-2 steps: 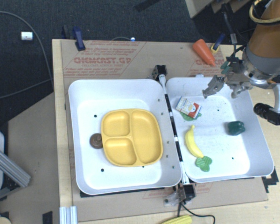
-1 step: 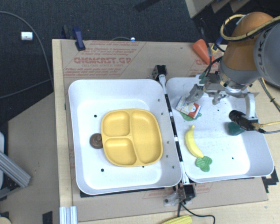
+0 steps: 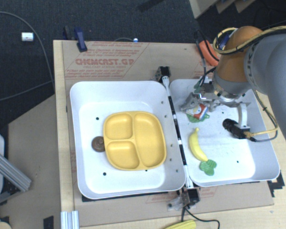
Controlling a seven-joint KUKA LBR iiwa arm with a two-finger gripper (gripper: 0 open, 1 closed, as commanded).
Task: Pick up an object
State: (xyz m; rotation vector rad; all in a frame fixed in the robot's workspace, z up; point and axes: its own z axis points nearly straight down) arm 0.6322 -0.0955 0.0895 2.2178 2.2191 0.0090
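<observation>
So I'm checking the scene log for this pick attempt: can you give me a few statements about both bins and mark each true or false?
1. The yellow divided plate lies in the left bin. True.
2. The banana lies on the plate. False: it lies in the right bin.
3. A green object sits by the banana's lower end. True.
4. The brown round object sits in the right bin. False: it is in the left bin, at the plate's left edge.
5. The gripper is above the right bin. True.
</observation>
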